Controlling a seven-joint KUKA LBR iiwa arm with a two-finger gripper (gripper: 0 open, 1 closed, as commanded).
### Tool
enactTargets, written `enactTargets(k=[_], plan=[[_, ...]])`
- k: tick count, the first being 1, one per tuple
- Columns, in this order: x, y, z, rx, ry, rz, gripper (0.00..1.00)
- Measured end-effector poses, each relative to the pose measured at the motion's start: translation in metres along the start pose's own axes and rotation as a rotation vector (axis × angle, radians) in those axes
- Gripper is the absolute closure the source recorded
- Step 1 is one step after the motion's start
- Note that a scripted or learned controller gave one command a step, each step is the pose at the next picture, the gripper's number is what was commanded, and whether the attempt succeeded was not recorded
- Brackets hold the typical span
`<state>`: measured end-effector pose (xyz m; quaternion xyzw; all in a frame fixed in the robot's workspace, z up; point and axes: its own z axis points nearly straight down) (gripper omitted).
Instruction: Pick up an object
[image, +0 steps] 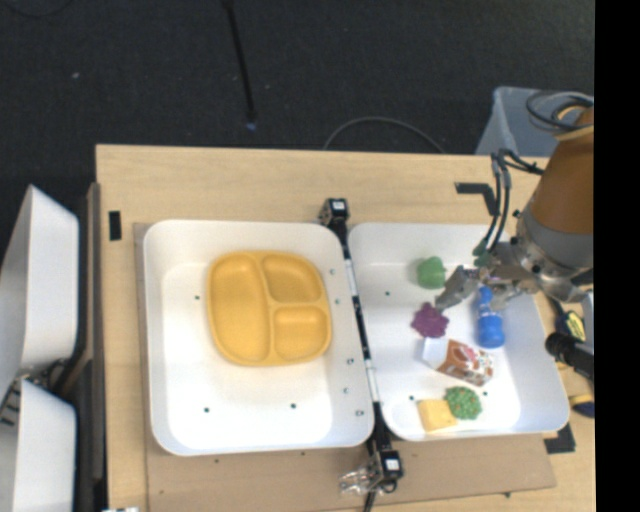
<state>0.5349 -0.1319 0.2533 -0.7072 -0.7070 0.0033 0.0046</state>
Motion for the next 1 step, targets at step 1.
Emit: enactTargets(k=[1], plan=[[0.0002, 0.0023, -0.0064, -0.013, -0.002, -0.002, 0.0]])
